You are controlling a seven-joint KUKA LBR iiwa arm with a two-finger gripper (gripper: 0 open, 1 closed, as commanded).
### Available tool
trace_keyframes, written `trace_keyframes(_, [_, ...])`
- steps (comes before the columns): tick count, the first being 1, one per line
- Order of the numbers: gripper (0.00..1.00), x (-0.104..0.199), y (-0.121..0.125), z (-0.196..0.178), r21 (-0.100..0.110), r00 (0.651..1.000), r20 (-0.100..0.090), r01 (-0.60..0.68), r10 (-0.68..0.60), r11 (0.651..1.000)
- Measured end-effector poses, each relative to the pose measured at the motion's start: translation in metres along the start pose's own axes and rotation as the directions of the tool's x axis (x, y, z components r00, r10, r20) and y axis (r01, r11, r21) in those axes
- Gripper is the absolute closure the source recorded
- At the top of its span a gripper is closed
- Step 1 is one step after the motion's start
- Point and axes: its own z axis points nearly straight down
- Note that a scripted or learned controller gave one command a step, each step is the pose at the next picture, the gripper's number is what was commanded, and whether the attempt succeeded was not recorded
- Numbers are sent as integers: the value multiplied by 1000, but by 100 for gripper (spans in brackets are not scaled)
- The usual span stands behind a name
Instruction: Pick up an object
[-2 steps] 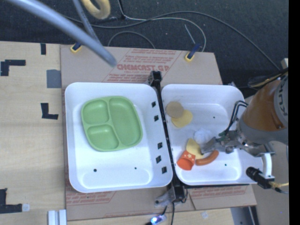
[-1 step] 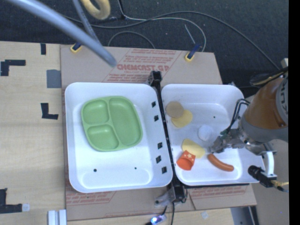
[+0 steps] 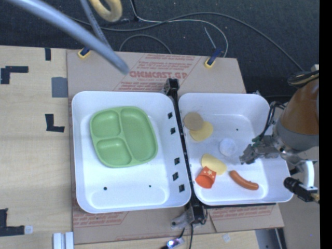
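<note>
The right bin (image 3: 228, 105) holds a tan round cookie (image 3: 193, 121), a yellow chip (image 3: 203, 132), a yellow banana-like piece (image 3: 213, 164), a red cup-shaped toy (image 3: 205, 178), a sausage (image 3: 244, 180) and a small translucent round piece (image 3: 227, 148). My gripper (image 3: 250, 154) hangs low over the right side of this bin, just above and right of the sausage. Nothing is visible between its fingers.
The left bin (image 3: 124, 196) holds a green three-section plate (image 3: 124, 136). A black divider with clips runs between the bins. The arm's grey body and orange band (image 3: 301, 113) stand over the right bin's right wall. Cables lie on the dark floor behind.
</note>
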Motion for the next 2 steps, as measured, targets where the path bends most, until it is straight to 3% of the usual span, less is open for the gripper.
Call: trace_keyframes(2, [100,5,5,-89,-2,1000,1,2,-2,1000])
